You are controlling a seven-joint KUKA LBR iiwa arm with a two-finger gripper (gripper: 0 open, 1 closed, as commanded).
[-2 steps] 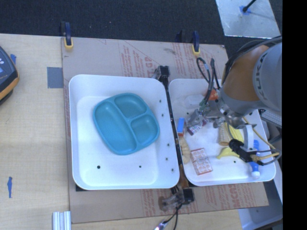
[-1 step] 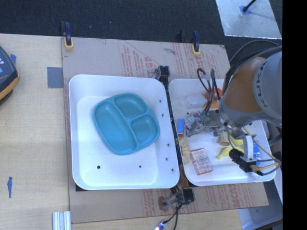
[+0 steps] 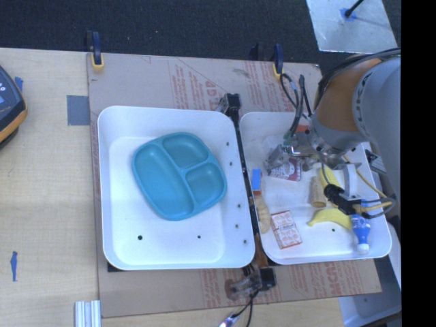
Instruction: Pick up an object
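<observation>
Arm low over a crowded bin, grasp unclear

Tabletop (image 3: 48,203) carries two white bins on a sheet of cardboard. The left bin (image 3: 112,182) holds a blue divided plate (image 3: 178,174), lying flat and well apart from everything else. The right bin (image 3: 320,251) is the busy one, and the arm (image 3: 354,97) reaches down into its upper half.

The gripper (image 3: 298,150) sits low among the clutter there, just above a crumpled red and white packet (image 3: 286,170). Whether it is wide, narrow or holding anything I cannot tell; the wrist and cables hide that part.

The likely pick is in this right bin. A banana (image 3: 330,216) lies toward the right side, with a tan cylinder (image 3: 318,193) just beside it. A small red and white box (image 3: 286,228) lies near the front, a blue and white tube (image 3: 362,234) at the right corner, and a small blue item (image 3: 255,179) against the bin's left wall.

Risks, as I judge them: the things lie close together, so a closing grasp may catch two at once or push one aside. The crumpled packet is thin and flat, and may slip out or stay behind on the lift. Loose cables near the wrist may also snag.
</observation>
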